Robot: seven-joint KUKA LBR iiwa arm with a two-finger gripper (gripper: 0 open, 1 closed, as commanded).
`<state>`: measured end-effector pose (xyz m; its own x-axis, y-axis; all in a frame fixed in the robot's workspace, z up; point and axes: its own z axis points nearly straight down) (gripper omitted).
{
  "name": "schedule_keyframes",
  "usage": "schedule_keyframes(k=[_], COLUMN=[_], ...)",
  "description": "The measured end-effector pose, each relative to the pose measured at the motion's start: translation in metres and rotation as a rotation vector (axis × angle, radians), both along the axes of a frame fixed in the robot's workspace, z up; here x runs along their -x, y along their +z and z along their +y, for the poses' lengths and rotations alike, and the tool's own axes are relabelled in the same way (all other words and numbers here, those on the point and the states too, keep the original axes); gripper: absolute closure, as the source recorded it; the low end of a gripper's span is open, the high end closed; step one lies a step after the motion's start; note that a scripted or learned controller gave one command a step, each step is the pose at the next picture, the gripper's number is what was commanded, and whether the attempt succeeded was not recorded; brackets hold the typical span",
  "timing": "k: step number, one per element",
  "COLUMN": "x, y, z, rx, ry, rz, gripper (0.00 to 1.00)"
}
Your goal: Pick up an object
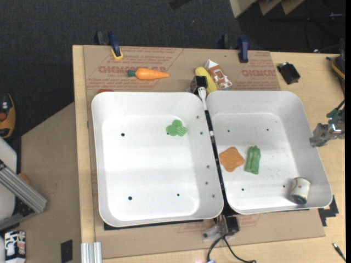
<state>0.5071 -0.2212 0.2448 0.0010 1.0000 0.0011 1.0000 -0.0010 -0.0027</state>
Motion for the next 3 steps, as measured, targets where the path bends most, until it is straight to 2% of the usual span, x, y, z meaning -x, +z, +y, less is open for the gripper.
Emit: schedule_keyframes(k=[2, 3], x=[-0.002, 0.028], y=[0.022, 0.056], z=[0.000, -0.003], rx=[0.005, 0.004], ry=[0.001, 0.000], rz=[-0.009, -0.007], gripper=[1.00, 1.00])
